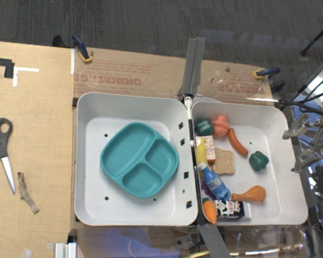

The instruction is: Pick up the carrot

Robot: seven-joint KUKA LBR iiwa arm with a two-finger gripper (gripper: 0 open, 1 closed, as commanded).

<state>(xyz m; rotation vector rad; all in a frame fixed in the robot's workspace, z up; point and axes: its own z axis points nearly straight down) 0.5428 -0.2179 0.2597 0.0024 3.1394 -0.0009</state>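
On the far left of the wooden counter (35, 117) lie grey-handled scissors (0, 145), blades pointing toward the near edge, with a small crumpled strip (28, 193) just beside them. The left bin (85, 148) holds a teal three-compartment plate (140, 160) lying flat in its middle. The right bin (280, 205) is crowded. Along its left wall, from far to near, sit a dark green piece (204, 127), a yellow bottle (202, 151) with a red-and-white box (209, 145) beside it, and a blue bottle (214, 182). Further right are a pink piece (221, 124), an orange-red sausage (238, 141), a slice of toast (224, 162), a green block (258, 159) and a tan drumstick (251, 193). The carrot (210, 212) lies in the near left corner of the right bin, hard against the wall between the bins. It is small and bright orange, tapering toward the near edge. The blue bottle's end is just beyond it and a black-and-white carton (231, 209) touches its right side, so it is hemmed in on three sides.
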